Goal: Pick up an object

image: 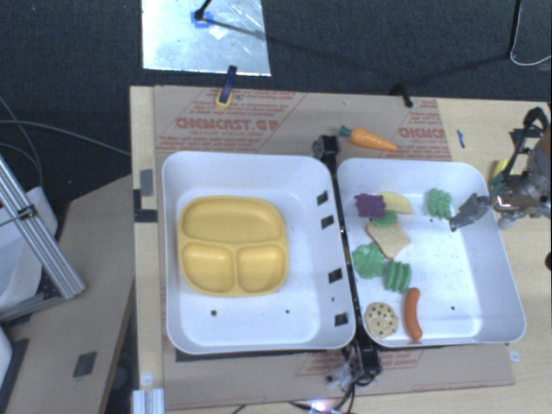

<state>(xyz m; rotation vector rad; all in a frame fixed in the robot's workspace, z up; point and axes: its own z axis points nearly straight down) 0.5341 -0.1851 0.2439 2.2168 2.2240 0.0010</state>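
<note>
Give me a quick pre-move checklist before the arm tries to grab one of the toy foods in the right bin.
1. Gripper over the right bin: ok, near its right rim.
2. Nothing seen between its fingers: ok.
3. Finger opening: cannot tell.
4. Nearest target, green toy, apart from its neighbours: ok.
5. Sausage lying free: ok, beside the cookie.
6. Carrot in a bin: not ok, on the cardboard outside.

Even bright overhead light, glare on foil sheet (205, 22), slightly soft focus

Glossy, seemingly plastic yellow tray (231, 244)
</note>
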